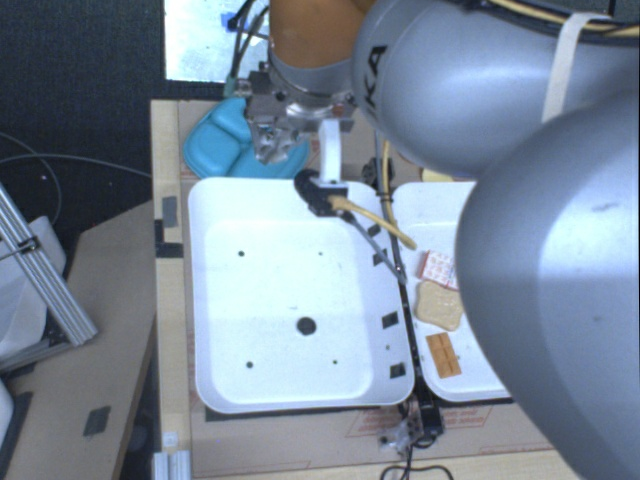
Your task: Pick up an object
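The gripper (268, 146) sits at upper centre, at the right side of a blue object (222, 138) just above the left bin (215, 268) — whether it is open or gripping anything, I cannot tell.

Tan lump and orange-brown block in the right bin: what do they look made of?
The tan rounded-square lump looks like sponge or foam: matt, faintly speckled, soft corners. The small orange-brown rectangular block looks like wood or hard plastic: flat faces, straight edges, even colour; this view is too coarse to say which. Both lie in the right white bin.
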Available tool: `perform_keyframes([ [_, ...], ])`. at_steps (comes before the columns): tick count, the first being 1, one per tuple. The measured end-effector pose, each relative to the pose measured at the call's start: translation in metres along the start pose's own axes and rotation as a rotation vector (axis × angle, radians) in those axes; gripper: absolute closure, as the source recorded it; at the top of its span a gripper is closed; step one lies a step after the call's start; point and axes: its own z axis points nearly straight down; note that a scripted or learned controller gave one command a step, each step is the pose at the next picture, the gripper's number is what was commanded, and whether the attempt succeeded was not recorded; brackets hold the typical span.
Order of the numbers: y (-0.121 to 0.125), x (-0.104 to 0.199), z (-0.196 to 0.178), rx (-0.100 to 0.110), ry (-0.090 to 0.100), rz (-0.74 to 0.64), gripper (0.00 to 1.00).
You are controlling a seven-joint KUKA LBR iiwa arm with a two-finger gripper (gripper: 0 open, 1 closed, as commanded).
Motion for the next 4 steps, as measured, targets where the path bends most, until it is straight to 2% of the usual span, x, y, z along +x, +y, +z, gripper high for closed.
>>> perform_keyframes([
  [1, -0.066, 0.0, -0.003, 0.022, -0.007, -0.001, 1.0],
  [2, -0.067, -0.053, -0.026, 0.017, -0.008, 0.008, 1.0],
  [3, -0.096, -0.125, -0.112, 0.008, -0.007, 0.011, 1.0],
  [4, -0.164, -0.064, -0.076, 0.023, -0.006, -0.005, 1.0],
])
